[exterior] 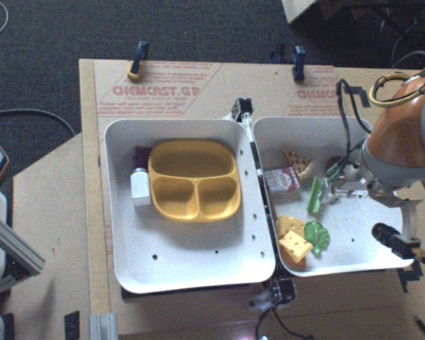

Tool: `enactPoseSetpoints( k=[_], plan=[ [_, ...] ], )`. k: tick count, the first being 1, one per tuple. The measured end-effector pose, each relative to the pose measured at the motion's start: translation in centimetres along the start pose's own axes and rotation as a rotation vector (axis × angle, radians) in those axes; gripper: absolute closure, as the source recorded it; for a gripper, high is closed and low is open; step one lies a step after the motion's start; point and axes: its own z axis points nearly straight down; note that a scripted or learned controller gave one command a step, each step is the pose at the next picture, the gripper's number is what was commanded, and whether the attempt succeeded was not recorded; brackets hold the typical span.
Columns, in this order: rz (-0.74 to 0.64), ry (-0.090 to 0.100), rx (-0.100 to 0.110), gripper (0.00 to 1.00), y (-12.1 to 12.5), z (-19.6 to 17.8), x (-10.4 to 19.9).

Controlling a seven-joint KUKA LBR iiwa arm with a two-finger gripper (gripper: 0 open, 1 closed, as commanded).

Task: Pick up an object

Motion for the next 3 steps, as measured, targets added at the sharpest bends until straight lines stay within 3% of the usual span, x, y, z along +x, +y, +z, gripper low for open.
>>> enactPoseSetpoints(
  k=[2,3],
  plan=[
    [0.0,0.0,-0.001,1.0,-0.1,-8.9,0.7],
    [-0.006,0.003,0.002,1.0,2.3,-9.0,6.1]
  ],
)
